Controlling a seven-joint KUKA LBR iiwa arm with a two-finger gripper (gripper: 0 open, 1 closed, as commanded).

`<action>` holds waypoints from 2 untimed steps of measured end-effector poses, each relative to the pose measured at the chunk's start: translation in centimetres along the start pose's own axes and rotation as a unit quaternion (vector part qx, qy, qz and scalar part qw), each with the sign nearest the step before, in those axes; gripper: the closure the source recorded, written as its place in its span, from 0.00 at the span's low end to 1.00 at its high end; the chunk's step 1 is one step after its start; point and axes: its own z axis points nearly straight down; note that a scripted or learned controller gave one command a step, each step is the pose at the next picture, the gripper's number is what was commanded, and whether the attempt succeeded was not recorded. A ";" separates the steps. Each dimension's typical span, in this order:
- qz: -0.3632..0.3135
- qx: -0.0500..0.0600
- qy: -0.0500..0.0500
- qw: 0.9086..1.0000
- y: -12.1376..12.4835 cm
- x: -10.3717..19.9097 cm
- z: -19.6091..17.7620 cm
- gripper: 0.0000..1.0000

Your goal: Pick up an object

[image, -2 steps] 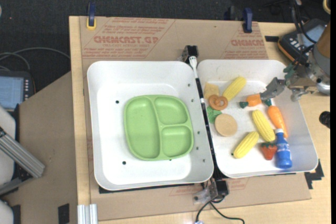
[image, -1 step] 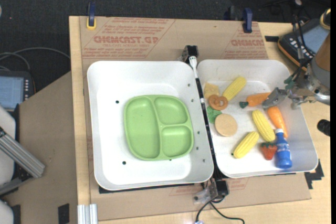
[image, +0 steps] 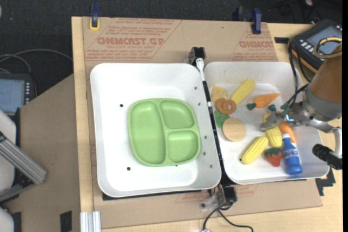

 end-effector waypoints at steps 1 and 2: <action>0.001 -0.004 -0.003 1.000 0.2 -0.1 -1.5 1.00; -0.003 -0.003 -0.002 1.000 2.1 5.9 -0.5 1.00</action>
